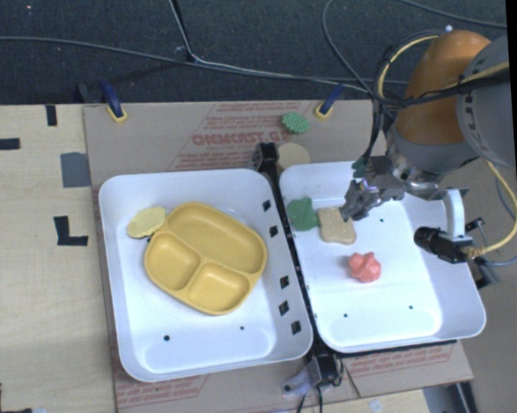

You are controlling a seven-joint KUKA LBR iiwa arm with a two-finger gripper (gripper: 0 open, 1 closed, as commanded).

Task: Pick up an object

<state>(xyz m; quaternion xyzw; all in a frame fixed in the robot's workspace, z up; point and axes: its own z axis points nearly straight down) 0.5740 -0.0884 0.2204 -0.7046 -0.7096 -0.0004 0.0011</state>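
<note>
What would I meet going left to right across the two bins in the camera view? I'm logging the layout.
Pale yellow piece → yellow divided tray → green piece → tan piece → pink piece.

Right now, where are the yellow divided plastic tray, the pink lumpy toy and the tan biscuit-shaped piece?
yellow divided plastic tray (pixel 205 256), camera view, centre ridge.
pink lumpy toy (pixel 364 267), camera view, its middle.
tan biscuit-shaped piece (pixel 337 229), camera view, lower face.
</note>
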